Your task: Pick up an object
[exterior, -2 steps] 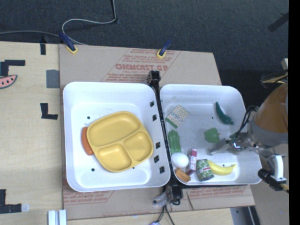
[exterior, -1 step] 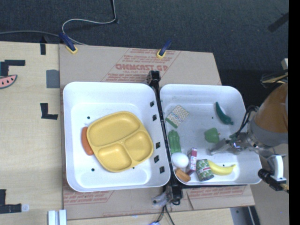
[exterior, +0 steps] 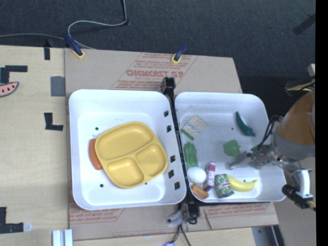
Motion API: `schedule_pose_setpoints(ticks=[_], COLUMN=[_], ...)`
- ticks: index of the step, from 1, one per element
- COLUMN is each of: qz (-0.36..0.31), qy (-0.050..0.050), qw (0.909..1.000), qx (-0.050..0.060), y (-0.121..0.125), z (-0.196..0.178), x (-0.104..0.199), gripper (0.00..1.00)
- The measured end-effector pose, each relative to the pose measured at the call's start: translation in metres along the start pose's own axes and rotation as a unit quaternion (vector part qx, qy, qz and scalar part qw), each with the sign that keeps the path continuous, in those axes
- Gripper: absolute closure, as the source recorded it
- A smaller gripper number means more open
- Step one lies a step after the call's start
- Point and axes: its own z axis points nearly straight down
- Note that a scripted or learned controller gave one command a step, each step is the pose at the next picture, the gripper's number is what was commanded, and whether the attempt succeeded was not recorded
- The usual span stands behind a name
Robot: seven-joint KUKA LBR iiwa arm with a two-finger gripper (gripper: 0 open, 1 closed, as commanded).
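While over rt bin [exterior: 259,104]: jaws [exterior: 237,161] unclear; nothing gripped

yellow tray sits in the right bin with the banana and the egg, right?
Not quite. The camera view shows the yellow tray in the left bin, lying partly over an orange object. The banana and the egg are in the right bin, near its front edge.
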Motion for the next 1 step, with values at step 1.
schedule_pose_setpoints(ticks=[1], qz=[0.0], qy=[0.0], qw=[1.0], qx=[0.0], y=[0.0], z=[0.0], x=[0.0], gripper=[0.0])
